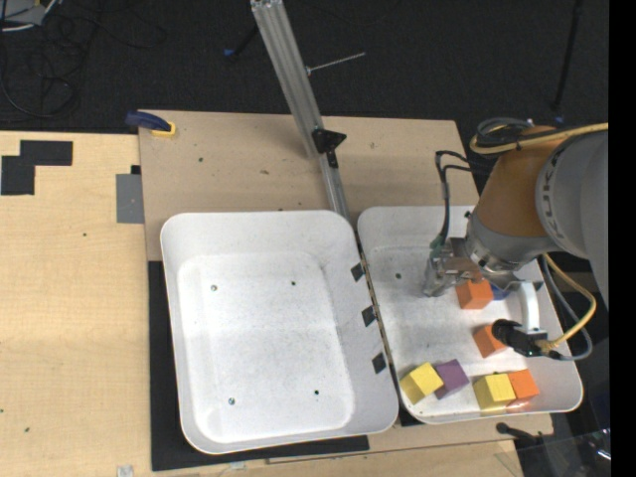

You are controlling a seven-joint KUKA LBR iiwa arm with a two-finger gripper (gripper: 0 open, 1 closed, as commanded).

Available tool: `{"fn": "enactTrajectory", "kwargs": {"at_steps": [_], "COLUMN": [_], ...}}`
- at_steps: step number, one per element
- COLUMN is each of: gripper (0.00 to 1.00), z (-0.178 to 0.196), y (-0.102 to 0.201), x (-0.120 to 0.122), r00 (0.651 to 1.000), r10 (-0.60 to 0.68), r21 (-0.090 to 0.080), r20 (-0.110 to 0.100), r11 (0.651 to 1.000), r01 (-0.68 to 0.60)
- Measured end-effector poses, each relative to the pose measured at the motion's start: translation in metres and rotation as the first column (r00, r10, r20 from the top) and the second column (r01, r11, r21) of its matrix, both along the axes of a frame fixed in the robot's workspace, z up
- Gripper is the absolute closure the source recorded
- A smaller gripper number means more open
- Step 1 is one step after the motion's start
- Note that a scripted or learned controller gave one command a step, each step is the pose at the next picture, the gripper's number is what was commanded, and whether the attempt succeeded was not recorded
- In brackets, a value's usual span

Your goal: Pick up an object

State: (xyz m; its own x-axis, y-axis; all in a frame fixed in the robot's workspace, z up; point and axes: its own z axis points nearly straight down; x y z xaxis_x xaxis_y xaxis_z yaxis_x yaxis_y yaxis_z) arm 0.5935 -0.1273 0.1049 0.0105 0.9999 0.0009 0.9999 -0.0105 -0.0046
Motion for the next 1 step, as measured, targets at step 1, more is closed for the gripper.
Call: {"fn": "enactTrajectory", "kwargs": {"at_steps": [1], "gripper": [1.00], "z": [0.0620], "y": [-0.0057], "x": [-0.0029], "r00": [1.000], "r10": [0.001], "r21": [-0.002], "r20": [0.008], "r11": [1.000], "r01": [-0.001]}}
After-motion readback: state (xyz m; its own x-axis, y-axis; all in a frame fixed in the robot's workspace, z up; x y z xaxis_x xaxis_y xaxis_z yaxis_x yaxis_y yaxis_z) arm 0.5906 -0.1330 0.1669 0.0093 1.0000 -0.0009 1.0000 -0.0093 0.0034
